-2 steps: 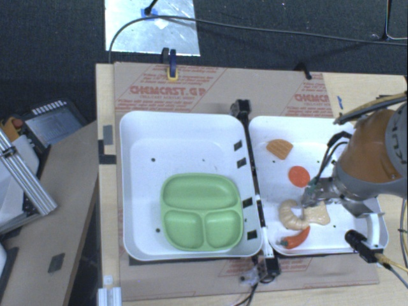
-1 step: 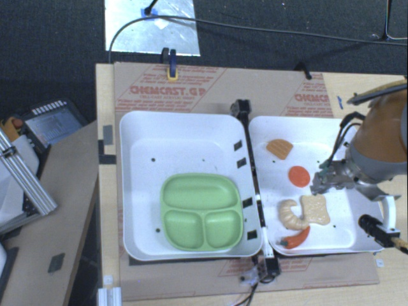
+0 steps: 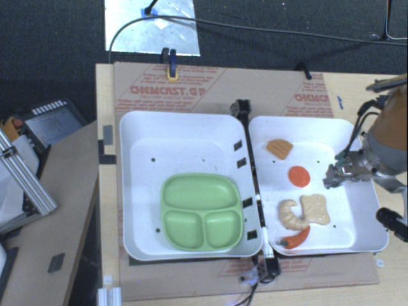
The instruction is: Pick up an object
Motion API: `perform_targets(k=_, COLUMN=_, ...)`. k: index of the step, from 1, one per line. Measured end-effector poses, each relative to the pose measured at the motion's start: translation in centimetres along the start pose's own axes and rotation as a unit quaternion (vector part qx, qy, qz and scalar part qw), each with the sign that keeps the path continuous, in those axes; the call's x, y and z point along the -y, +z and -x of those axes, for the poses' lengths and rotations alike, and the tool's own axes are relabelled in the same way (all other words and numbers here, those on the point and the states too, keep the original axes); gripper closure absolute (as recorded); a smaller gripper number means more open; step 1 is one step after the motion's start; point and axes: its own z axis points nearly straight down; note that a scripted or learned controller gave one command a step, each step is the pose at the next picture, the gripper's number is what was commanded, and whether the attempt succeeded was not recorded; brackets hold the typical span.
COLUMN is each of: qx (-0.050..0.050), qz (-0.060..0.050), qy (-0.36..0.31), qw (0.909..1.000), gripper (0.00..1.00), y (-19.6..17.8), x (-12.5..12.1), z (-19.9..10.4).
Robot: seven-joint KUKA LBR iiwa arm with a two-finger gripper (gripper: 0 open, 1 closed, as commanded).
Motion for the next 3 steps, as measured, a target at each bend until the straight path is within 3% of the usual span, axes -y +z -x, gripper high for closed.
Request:
perform_targets(k=1, qx=0.0, qz=-0.001, qy=0.0, qw=1.0, gripper=1.0, y=-2.3, x=-0.2, z=0.0)
perform_targets(k=3, qx=-0.002, qz=-0.003, qy=-0.003, qw=1.0, gripper=1.0, y=-1.1, x=-1.5, z=-11.2)
